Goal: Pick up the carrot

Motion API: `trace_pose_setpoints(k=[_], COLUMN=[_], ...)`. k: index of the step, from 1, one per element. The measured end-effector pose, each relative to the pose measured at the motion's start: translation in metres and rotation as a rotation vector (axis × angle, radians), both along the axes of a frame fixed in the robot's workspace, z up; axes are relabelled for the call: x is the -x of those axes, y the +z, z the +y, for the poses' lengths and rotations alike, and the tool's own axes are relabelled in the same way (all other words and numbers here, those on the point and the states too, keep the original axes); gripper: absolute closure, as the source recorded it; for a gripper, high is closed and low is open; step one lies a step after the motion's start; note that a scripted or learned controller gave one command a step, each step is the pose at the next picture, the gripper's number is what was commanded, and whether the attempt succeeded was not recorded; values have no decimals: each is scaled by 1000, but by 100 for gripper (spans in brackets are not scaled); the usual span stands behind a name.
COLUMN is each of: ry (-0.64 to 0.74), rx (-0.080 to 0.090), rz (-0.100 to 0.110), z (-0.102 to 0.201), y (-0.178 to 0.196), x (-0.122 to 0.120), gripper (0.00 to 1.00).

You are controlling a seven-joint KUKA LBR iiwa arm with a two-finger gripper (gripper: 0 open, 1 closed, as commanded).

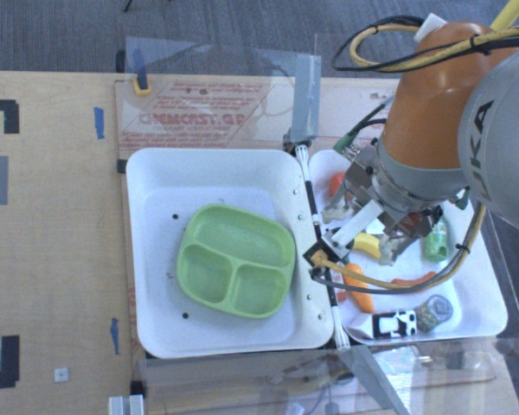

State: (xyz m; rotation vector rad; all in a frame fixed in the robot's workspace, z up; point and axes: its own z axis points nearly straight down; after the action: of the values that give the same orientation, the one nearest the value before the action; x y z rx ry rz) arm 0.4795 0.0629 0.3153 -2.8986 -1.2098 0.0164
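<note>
The carrot [357,287] lies in the right bin [495,316], close to that bin's left wall and towards its near side, pointing roughly along the wall. Just above it in the camera view rests a yellow piece [368,247], and a thin red-orange strip [415,279] curves beside it to the right. The gripper [396,235] hangs low over the middle of this bin, near the yellow piece and apart from the carrot. The wrist hides it, so I cannot tell whether it is spread or pressed together. A green item [435,243] sits to its right. A black-and-white object [395,323] and a grey round thing [431,311] lie along the near edge. The left bin [147,173] holds a green divided plate [235,259]. Both bins stand on the wooden tabletop [52,232].
</note>
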Motion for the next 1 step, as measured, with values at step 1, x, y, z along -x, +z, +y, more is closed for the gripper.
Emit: trace_pose_setpoints(k=[1], ry=[-8], rx=[-2], rz=[3], z=[19], y=[-135], x=[2], gripper=[0])
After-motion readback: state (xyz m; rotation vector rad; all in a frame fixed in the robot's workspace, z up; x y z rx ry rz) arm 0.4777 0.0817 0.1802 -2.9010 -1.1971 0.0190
